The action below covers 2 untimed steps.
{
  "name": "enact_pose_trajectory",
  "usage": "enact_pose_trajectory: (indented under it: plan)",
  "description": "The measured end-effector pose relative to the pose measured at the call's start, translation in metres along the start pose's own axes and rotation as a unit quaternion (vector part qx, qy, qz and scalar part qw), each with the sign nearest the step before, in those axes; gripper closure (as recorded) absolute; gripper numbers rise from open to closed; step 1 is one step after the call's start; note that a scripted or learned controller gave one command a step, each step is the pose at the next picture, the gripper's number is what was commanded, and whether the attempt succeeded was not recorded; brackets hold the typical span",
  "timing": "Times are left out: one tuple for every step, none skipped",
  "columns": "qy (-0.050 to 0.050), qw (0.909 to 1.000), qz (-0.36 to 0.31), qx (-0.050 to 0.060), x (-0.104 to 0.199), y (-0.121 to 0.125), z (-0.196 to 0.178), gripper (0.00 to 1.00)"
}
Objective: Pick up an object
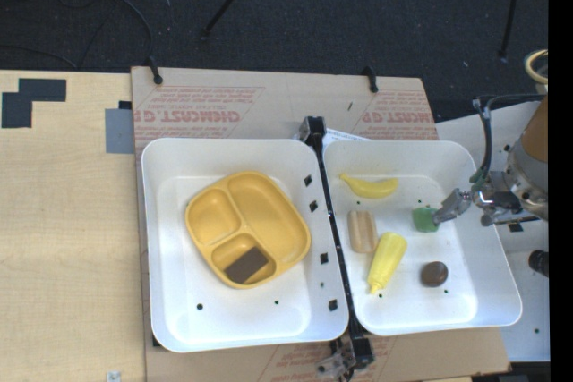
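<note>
We see the grey arm cut off at the right edge, so little beyond its wrist and the two-finger gripper shows; the fingers are small and blurred against the white wall, and we cannot tell whether they are spread or pressed together. The gripper's tip sits just beside, perhaps touching, a small green block in the right white plastic bin; whether the block is between the fingers we cannot make out.

In that same bin a yellow plastic squeeze bottle lies tilted, its long axis running from upper right to lower left, narrow end toward the lower left. A yellow banana lies near the bin's far wall, its long axis roughly left to right, curving upward at the ends. A tan bread-like roll lies with its long axis near vertical in the view, just beside the bottle. A small brown round object rests apart, toward the near right.

The left white bin holds a yellow three-compartment tray; a dark brown flat piece lies in its small near compartment.

The cardboard sheet behind the bins bears red printing, upside down and too blurred for us to read surely.
</note>
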State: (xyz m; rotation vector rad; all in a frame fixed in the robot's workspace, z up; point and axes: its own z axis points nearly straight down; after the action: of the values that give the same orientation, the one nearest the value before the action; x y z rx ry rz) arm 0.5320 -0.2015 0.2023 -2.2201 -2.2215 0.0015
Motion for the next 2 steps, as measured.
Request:
enact_pose_trajectory:
  plan:
    - [0.002,1.0000,0.000,0.004,0.007,-0.010,0.053,0.00]
    - [0.000,1.0000,0.001,0.001,0.008,-0.011,0.115,0.00]
